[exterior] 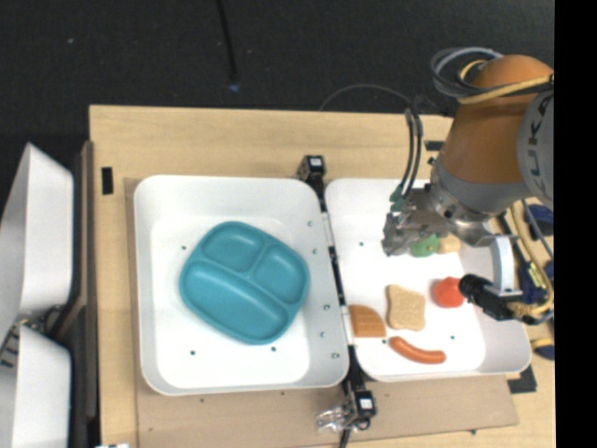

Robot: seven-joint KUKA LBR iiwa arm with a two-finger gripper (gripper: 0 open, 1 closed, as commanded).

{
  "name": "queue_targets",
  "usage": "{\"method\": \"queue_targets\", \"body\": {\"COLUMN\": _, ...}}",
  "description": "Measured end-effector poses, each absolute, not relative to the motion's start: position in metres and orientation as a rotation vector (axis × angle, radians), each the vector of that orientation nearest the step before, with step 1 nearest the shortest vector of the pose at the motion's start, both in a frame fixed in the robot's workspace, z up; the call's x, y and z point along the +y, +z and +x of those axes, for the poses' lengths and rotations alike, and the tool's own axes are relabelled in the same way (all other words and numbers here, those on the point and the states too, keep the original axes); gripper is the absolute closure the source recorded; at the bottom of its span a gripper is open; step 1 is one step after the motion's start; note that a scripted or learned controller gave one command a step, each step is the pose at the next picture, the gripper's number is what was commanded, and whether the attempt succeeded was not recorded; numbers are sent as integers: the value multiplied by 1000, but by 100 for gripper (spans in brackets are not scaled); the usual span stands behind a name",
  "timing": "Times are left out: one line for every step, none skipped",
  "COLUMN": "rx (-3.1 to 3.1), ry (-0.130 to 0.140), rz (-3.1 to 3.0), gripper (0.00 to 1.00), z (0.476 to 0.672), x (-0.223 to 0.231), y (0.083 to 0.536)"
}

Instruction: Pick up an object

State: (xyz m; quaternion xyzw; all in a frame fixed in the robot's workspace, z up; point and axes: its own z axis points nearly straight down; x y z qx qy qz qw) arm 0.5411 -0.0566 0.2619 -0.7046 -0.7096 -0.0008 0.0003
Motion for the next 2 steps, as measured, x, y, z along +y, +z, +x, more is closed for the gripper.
{"method": "queue_targets", "body": {"rx": -2228, "ry": 0, "rz": -2214, "gripper": 100, "z": 522, "x": -1, "y": 253}}
{"method": "queue_targets", "body": {"rx": -2230, "ry": -4, "rz": -2213, "gripper": 100, "z": 521, "x": 44, "y": 254}}
